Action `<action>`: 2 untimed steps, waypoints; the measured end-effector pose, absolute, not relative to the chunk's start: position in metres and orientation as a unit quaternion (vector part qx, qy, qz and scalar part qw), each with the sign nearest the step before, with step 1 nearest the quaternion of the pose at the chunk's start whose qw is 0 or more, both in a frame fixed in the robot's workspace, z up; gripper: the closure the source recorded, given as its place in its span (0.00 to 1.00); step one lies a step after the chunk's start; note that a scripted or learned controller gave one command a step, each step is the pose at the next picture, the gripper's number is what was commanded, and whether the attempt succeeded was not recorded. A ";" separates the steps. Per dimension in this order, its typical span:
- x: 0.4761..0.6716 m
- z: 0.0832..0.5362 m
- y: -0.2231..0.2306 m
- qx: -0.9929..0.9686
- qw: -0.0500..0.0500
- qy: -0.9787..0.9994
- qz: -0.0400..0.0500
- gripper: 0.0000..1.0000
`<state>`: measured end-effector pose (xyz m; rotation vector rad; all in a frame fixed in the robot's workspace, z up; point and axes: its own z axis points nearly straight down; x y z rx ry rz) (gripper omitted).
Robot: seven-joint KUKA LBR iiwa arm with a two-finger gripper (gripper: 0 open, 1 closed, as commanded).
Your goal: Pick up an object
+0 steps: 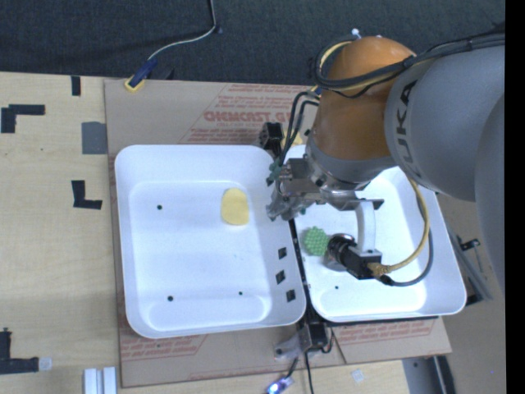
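Camera view, slanted look down on bench. Two white bins side by side on cardboard sheet (164,113): left bin (131,161), right bin (410,295), touching along shared middle edge.

Grey arm (463,113) in from right, covering upper part of right bin. Orange band (361,97) above wrist, bulky, sitting over top edge of right bin. Gripper (277,202) at wrist end, dark, low over the divide between bins, leaning toward right wall of left bin. Gripper state: cannot tell, tip too dark and cluttered. Nothing seen held.

Task things:
- yellow object (235,207), small, rounded, flat on floor of left bin, upper-right part of that bin. Just left of gripper, apart from it, not touching.
- green object (315,240), small, bumpy, in right bin close to its left wall, below gripper. Just beside black cylinder part (351,258) hanging off wrist; contact with it unclear.

Other bits:
- yellow cable (420,245) looping from wrist across right bin down to black cylinder part.
- row of small black marks (284,263) down right wall of left bin.
- few black dots (170,298) on left bin floor.
- black tape pieces (82,195) on bench left of cardboard.
- blue-and-yellow plug (139,76) at cardboard's top-left corner, thin wire (209,11) running up over dark floor.
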<state>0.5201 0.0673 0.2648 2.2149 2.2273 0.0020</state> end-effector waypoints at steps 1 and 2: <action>0.531 0.223 0.021 0.708 -0.001 0.706 -0.003 1.00; 0.513 0.426 0.001 0.707 0.006 0.707 0.007 1.00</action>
